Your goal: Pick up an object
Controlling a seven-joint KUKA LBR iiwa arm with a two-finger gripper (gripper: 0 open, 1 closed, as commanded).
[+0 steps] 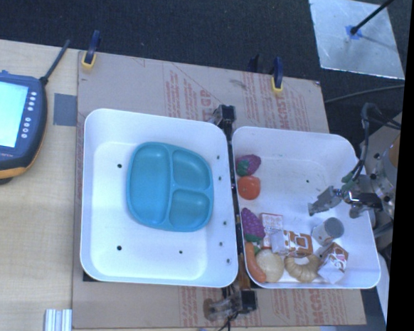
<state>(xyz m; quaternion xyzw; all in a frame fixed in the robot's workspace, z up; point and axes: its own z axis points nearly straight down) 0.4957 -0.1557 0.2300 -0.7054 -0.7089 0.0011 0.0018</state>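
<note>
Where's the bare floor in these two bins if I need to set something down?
Right bin: its far half is bare, bordered by the tomato, the far wall and the gripper. Its near half is crowded with toy food. Left bin: bare strips ring the blue plate, widest along the near wall.
</note>
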